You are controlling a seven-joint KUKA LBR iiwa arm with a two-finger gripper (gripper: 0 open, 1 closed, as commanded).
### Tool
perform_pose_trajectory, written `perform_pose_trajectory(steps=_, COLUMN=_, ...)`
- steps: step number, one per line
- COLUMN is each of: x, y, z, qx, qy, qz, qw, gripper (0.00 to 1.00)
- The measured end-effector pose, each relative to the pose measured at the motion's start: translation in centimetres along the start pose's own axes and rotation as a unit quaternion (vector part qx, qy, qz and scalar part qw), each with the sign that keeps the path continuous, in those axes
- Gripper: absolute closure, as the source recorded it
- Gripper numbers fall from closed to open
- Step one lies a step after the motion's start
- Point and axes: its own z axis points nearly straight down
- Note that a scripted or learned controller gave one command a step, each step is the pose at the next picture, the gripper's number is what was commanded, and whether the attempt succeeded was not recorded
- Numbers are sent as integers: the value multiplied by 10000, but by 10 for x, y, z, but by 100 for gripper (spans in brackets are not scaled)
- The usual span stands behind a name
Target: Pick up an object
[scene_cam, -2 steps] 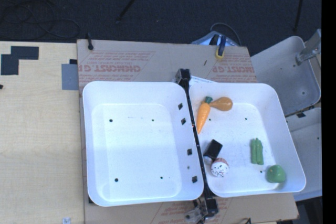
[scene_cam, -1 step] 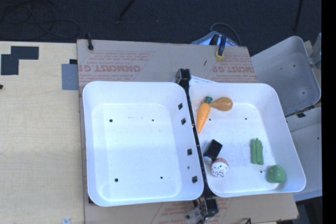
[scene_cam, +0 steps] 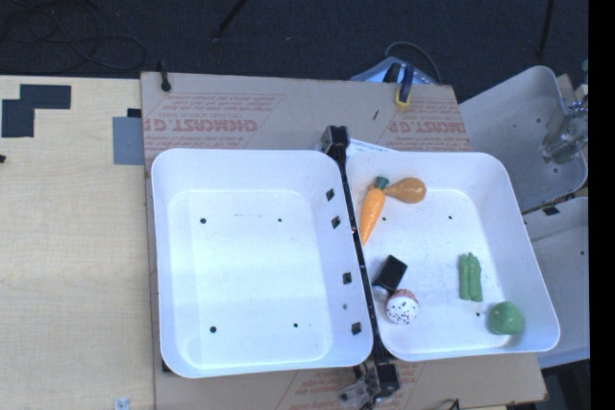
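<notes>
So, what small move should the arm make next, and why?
Probably it should reach in over the right bin and stop above one item standing apart, such as the green ball near the bin's front right corner. All the objects lie in that bin, and the ball has free space around it, unlike the carrot beside the divider.
</notes>
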Motion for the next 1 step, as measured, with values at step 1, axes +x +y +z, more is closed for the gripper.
perform_pose_trajectory(steps=1, x=53, y=2, z=0, qx=-8, qy=0, qz=-16, qw=10000, gripper=100)
